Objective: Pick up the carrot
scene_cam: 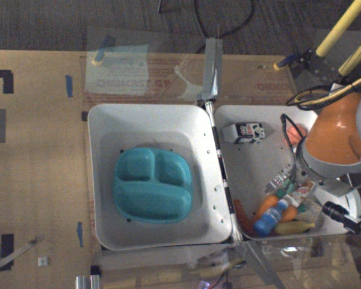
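The carrot (pixel 266 205), a short orange piece with a green end, lies in the front part of the right bin (pixel 253 161) among a heap of toy foods. My gripper (pixel 287 181) hangs at the end of the grey arm with the orange band (pixel 336 134). It sits just above and to the right of the carrot's green end, low over the heap. The arm's wrist hides much of the gripper, and nothing shows as held.
A blue bottle (pixel 269 220), a yellow banana (pixel 295 227) and a small orange piece (pixel 289 214) crowd the carrot. A long red-orange item (pixel 241 215) lies along the bin's left wall. A small carton (pixel 244 132) stands at the back. The left bin (pixel 102 131) holds a teal divided plate (pixel 152 184).
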You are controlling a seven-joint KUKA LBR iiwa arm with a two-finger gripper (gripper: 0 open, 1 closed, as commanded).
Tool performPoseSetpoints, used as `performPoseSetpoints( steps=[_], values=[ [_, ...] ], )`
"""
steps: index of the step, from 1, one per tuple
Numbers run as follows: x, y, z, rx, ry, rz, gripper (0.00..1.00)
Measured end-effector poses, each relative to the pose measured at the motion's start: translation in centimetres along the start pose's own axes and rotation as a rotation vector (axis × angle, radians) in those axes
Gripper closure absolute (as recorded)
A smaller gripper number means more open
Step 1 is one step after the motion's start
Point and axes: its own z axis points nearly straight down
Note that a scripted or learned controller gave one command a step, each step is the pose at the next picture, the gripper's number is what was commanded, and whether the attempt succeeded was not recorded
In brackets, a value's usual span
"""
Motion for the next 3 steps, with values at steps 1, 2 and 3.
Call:
performPoseSetpoints(
  steps=[1, 2, 3],
  values=[
    [5.7, 0.5, -8.5, 0.009, 0.011, -0.342, 1.00],
    [5.6, 0.5, -8.5, 0.009, 0.012, -0.341, 0.00],
    [1.1, -1.3, 0.2, -0.012, -0.010, -0.501, 0.00]
  ],
)
